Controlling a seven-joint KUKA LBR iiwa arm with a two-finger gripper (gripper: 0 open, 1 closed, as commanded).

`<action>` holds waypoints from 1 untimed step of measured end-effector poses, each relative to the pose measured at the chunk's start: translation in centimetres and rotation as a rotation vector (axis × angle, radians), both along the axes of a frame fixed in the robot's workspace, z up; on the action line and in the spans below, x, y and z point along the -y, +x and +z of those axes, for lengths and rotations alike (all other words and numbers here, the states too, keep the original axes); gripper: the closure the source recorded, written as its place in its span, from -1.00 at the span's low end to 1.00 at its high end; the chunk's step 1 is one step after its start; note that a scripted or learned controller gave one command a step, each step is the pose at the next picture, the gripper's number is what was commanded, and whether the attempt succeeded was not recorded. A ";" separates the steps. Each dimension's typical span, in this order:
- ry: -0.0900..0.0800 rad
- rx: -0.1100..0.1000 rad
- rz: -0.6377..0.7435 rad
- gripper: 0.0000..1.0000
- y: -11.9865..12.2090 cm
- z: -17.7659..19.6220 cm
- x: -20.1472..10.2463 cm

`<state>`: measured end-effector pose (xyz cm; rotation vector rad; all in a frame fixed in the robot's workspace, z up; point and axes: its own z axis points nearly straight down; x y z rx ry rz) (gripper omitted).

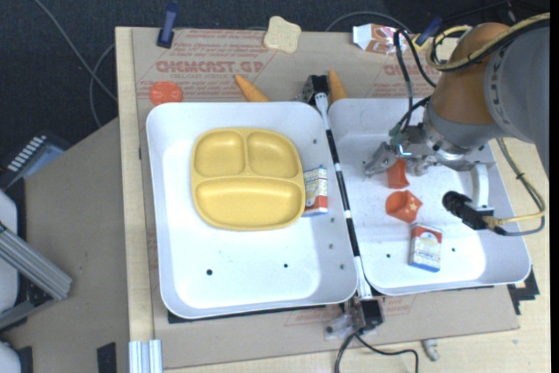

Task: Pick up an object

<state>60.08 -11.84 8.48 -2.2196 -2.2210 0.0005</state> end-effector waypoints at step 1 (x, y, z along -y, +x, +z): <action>-0.001 0.002 -0.001 1.00 0.0 1.0 0.0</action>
